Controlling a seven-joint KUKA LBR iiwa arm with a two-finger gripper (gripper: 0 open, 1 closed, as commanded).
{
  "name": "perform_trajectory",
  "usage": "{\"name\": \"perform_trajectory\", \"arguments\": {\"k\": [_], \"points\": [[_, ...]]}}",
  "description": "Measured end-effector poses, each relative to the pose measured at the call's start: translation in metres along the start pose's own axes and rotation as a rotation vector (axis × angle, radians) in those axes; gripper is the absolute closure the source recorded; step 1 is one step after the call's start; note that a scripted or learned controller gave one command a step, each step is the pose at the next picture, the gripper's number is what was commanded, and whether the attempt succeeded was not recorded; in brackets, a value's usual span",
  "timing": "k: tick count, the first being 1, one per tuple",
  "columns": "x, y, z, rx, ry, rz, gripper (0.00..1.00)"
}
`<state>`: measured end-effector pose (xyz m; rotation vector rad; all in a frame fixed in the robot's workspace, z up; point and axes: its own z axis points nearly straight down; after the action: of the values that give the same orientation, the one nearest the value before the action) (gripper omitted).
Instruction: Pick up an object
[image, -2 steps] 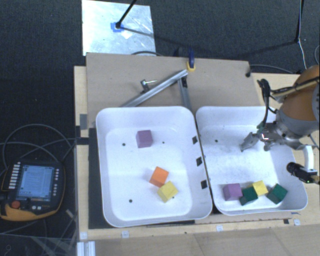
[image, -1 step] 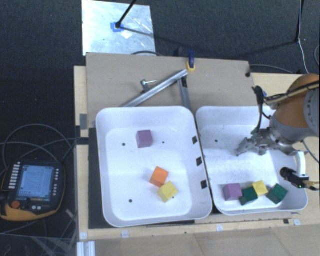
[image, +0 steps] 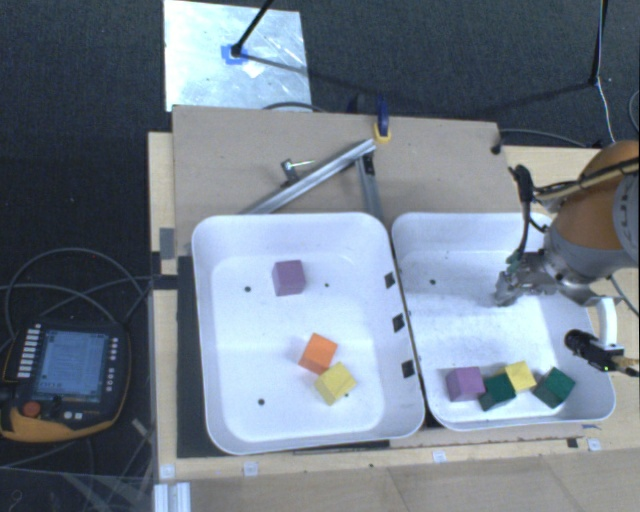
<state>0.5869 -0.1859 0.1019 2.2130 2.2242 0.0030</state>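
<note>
- Hand (image: 508, 290): low over the right bin (image: 450, 235), near its right wall; whether open or closed cannot be told.
- Right bin, front edge: purple cube (image: 464, 382), two green cubes (image: 497, 390), yellow cube (image: 520, 375).
- Left bin (image: 230, 240): purple, orange, yellow cubes.

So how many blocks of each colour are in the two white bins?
Purple blocks: 2, one in the left white plastic bin, one in the right white plastic bin
Yellow blocks: 2
Dark green blocks: 2
Orange block: 1
Total: 7 blocks
</note>
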Motion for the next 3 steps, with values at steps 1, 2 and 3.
{"name": "perform_trajectory", "arguments": {"k": [1, 2, 3], "points": [[0.002, 0.009, -0.062, -0.005, -0.001, -0.001, 1.0], [0.009, 0.007, -0.122, -0.004, -0.001, -0.001, 1.0], [0.009, 0.009, -0.177, -0.005, -0.001, -0.001, 1.0]]}}
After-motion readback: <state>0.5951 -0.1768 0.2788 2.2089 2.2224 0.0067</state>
